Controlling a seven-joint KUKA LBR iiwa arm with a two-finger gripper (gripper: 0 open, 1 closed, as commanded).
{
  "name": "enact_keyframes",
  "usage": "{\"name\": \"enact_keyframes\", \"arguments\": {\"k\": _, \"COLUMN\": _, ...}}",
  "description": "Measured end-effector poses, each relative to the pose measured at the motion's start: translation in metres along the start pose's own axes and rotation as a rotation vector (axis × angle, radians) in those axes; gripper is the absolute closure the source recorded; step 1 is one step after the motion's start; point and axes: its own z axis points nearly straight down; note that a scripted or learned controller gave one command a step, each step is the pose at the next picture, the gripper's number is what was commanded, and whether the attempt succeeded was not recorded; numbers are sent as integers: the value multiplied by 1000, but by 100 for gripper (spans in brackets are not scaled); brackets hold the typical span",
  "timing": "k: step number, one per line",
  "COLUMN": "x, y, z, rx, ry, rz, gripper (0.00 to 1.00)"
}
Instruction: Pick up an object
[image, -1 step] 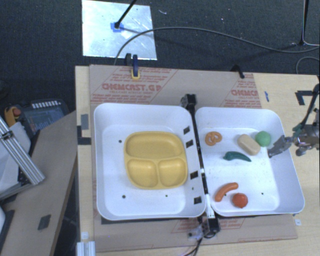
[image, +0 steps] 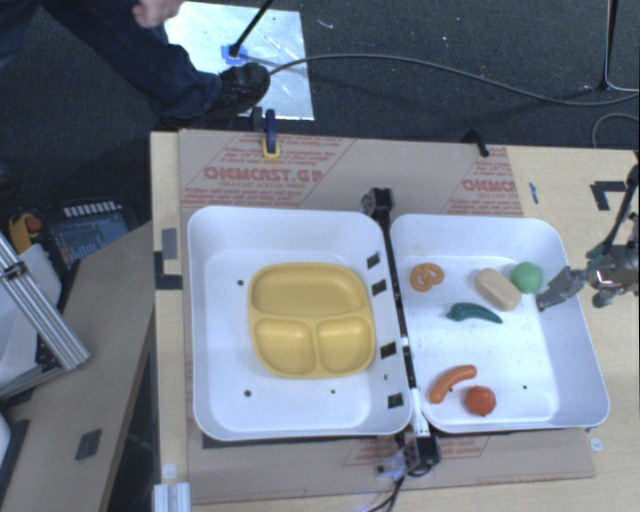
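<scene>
five small toy foods lying loose in the right bin (image: 570, 400), well spread for single picks: a pretzel-like ring (image: 427, 277) near the divider, a beige block (image: 497, 288) just beside a green ball (image: 527, 276), a dark green pepper shape (image: 474, 313) below them, and an orange sausage (image: 452, 380) close to a red tomato (image: 480, 401) toward the near edge. sitting alone in the left bin (image: 210, 300), a yellow divided plate (image: 306, 318), upright and holding nothing, probably waiting as a drop spot. reaching in at the right rim, the jaws (image: 556, 289) hanging just beside the green ball, carrying nothing; too small and blurred to tell how wide. judging from the pose, likely lining up on the green ball or the beige block, the nearest things; no pick yet made. touching neighbours there possibly crowding a clean close, one nudging the other aside. resting under both bins, a printed cardboard sheet (image: 300, 175) on the table (image: 165, 180).
</scene>
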Motion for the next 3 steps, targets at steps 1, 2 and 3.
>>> {"name": "enact_keyframes", "arguments": {"k": 1, "x": 8, "y": -1, "z": 60, "rx": 5, "ry": 2, "rz": 2, "gripper": 0}}
{"name": "enact_keyframes", "arguments": {"k": 2, "x": 8, "y": 4, "z": 103, "rx": 4, "ry": 2, "rz": 3, "gripper": 0}}
{"name": "enact_keyframes", "arguments": {"k": 3, "x": 12, "y": 5, "z": 145, "rx": 4, "ry": 2, "rz": 2, "gripper": 0}}
